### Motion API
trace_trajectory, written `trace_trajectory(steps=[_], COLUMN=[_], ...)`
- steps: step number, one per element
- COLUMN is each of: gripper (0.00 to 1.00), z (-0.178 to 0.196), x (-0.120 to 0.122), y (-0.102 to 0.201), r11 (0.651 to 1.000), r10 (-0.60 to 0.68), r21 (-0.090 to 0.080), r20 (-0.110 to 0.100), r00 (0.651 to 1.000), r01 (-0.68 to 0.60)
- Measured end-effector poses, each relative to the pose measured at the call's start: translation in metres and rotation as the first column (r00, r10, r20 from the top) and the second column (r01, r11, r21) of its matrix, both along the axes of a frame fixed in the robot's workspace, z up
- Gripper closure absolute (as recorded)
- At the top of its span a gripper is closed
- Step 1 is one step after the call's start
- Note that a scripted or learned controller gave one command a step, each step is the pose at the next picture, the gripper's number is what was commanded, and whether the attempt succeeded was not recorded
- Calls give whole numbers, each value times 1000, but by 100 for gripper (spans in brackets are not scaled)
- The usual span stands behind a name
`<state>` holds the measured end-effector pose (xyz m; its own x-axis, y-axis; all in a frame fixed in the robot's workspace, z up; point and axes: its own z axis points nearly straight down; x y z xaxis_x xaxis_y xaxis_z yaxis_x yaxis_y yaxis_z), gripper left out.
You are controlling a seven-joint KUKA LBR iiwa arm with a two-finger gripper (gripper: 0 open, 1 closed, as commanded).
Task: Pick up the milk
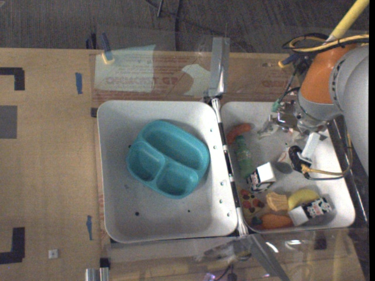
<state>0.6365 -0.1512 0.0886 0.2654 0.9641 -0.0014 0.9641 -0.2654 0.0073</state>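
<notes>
Near edge of right shallow white bin: small white milk carton with black cow patches lying on its side, touching a yellow banana-shaped toy; orange carrot-like piece just left. Second, similar white carton sits mid-bin, tilted. Green bottle-shaped toy beside the divider, red-orange sausage-shaped piece beyond it. Left bin: teal three-compartment plastic tray. Far right: grey arm with orange band, pincer over back of right bin, well apart from both cartons; its opening cannot be told. Wooden bench around
</notes>
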Motion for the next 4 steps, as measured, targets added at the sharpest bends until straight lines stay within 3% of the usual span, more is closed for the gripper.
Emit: trace_trajectory(steps=[1,2,3,4], gripper=[0,0,0,100], z=[34,3,0,12], x=[-54,-2,18,20], y=[30,23,47,47], r11=[978,899,955,956], r10=[-206,-438,-298,-294], r21=[4,2,1,-2], r20=[-11,-8,-1,3], r00=[978,899,955,956], r01=[206,438,298,294])
